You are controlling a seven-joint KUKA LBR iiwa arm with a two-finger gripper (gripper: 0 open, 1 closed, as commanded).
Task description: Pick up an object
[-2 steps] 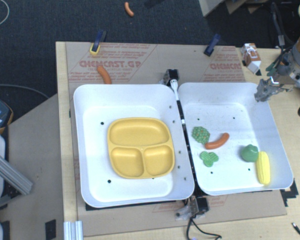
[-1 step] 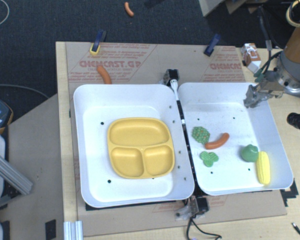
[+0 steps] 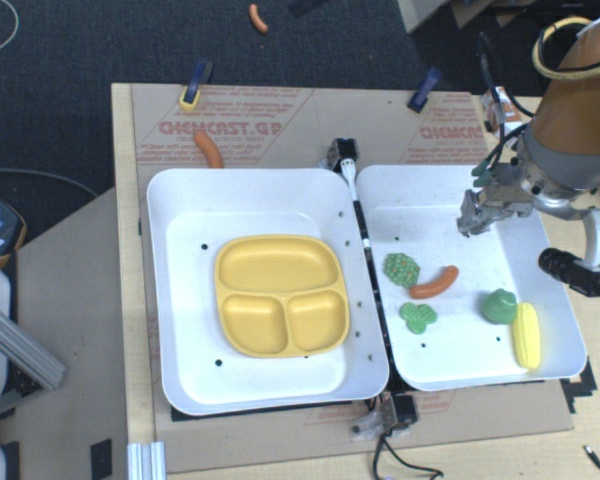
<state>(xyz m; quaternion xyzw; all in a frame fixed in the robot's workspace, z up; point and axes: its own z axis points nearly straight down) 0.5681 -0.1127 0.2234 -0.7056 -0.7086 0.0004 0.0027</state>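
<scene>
While poised, hand (image 3: 477, 218) above right bin (image 3: 435, 363)

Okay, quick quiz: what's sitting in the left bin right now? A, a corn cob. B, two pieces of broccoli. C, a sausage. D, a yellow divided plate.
D: the yellow divided plate lies alone in the left bin, while the food pieces lie in the right bin.

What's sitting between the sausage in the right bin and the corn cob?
In the camera view, the green pepper lies between the sausage and the corn cob, close beside the corn; the rest is bare bin floor.
</scene>
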